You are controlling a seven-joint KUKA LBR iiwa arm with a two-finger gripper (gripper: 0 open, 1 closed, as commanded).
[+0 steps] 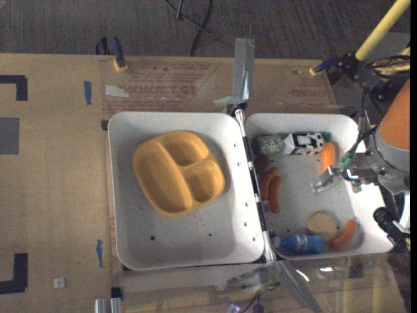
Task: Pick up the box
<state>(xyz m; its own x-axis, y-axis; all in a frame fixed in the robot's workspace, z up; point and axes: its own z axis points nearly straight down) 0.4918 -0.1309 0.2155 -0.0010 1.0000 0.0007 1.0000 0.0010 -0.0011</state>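
In the left white bin (124,240) a mustard-yellow plastic divided plate (178,180) lies a little toward eleven o'clock of the bin's middle, three hollows upward, touching no wall. It has no part in this job.

Across the divider, the right white bin (339,122) holds the clutter. At its twelve o'clock wall lies the small carton box printed green, white and black (294,143), flat on its side, long edge along the wall. Just at its three o'clock end stands a short orange carrot-shaped toy (328,155), close to it and perhaps touching. At nine o'clock, by the divider, lie two red-orange sausage shapes (271,188) side by side. Along the six o'clock wall sit a blue bottle-like item (302,243), a round tan disc (322,225) and another orange sausage shape (345,234).

The metal two-finger gripper (329,178) hangs at roughly three o'clock of the bin's middle, below the carrot and apart from the box. Nothing lies between its fingers, and I cannot tell from this slant whether they are spread or closed.

The step in hand looks like the approach: the box is not yet reached. The next move calls for shifting toward eleven o'clock, lining the fingers across the carton's short width, and descending without nudging the carrot or jamming on the wall.
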